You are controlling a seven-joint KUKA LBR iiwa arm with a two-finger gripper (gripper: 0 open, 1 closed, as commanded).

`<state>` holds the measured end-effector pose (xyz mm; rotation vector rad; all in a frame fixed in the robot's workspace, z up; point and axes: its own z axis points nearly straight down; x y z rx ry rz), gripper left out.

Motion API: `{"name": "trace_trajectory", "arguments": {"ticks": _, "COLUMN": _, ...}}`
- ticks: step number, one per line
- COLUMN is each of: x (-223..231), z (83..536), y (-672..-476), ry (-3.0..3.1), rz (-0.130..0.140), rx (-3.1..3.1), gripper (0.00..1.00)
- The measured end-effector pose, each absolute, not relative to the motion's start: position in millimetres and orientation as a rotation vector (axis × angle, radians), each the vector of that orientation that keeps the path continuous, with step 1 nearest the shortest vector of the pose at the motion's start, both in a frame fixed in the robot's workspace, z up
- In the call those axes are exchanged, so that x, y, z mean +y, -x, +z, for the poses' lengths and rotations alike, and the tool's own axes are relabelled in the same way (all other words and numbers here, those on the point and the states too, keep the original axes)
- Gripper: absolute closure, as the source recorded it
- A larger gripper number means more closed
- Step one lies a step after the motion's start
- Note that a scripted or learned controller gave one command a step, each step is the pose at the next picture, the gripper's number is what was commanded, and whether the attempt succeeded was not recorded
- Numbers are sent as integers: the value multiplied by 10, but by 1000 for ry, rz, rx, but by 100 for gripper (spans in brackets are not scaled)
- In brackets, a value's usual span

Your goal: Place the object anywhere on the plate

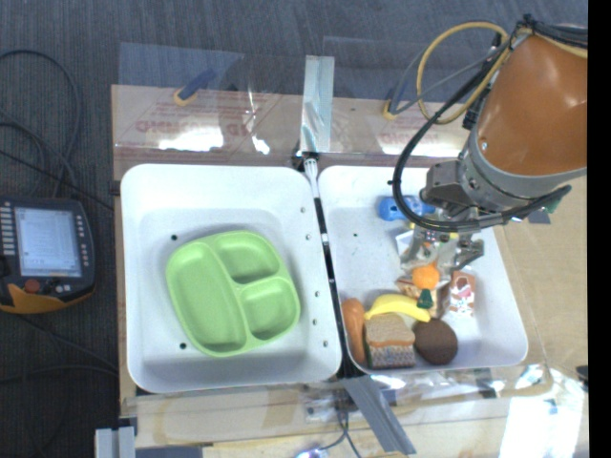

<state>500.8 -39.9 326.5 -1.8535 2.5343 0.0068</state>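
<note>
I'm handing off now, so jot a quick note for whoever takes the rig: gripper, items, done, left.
Gripper: low in the right bin, above the food pile; finger state unclear, nothing seen held.
Plate: green, three sections, in the left bin, no food on it.
Food in the right bin: orange, banana, bread.
Done: nothing placed.
Left: grasp one item, carry it to the plate.

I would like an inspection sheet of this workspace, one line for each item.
Surface: two shallow white bins side by side on a bench.
Job's things: green three-compartment plastic plate in the left bin, nothing on it.
Clutter: right bin holds a yellow banana, bread slice, brown round item, small orange ball, blue piece.
Gripper: gripper low over the right bin, above the orange ball.
Cables: black and yellow cables on the arm.
Surroundings: handheld control pendant on dark carpet, left.
</note>
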Motion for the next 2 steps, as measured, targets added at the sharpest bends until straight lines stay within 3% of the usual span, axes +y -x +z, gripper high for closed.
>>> {"name": "trace_trajectory", "arguments": {"ticks": 1, "x": 779, "z": 1785, "y": -5232, "ry": 1856, "rz": 18, "rx": 2545, "gripper": 100}}
{"name": "trace_trajectory", "arguments": {"ticks": 2, "x": 749, "z": 1824, "y": -5259, "ry": 1845, "rz": 8, "rx": 2544, "gripper": 0}}
